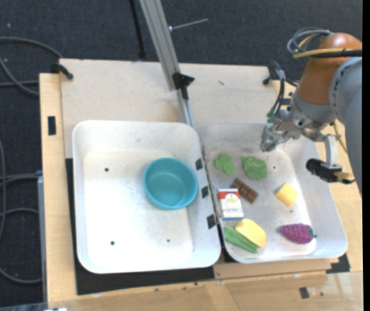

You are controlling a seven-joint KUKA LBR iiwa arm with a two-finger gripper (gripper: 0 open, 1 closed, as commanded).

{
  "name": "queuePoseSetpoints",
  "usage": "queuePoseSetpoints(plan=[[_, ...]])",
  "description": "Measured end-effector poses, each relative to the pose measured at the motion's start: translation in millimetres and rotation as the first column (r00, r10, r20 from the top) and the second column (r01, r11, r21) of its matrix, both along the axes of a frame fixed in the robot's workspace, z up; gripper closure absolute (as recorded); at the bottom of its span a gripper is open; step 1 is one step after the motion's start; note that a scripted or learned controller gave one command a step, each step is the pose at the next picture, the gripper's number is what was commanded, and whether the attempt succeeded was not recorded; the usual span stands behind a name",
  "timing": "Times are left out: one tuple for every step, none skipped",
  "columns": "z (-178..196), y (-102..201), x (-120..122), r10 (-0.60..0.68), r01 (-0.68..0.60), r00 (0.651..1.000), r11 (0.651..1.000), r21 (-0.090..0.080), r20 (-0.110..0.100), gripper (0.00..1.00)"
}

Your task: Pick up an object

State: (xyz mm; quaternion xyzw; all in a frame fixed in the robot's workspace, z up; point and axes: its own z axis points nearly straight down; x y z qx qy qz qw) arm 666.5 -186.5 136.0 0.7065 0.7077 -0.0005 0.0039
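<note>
While the left bin [94, 173] holds a teal bowl [170, 183], the right bin [327, 219] holds, beyond the bowl, yellow-green corn [248, 233], a small carton [231, 204], purple grapes [296, 233], two green leafy pieces [254, 168], a yellow block [287, 194] and a brown bar [245, 190]. Whether the gripper [270, 139], poised at that bin's far edge, grasps anything cannot be told.

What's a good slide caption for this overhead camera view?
KUKA arm's gripper poised over right bin of toy food; blue bowl in left bin.

Tool [270, 139] fingertips too small and blurred to tell
</note>
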Motion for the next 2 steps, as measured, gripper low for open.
queuePoseSetpoints(plan=[[53.0,8.8,-1.9,0.002,-0.002,1.0,1.0,0.006,0.002,1.0],[118.6,8.6,-2.9,0.003,-0.003,1.0,1.0,0.004,0.004,1.0]])
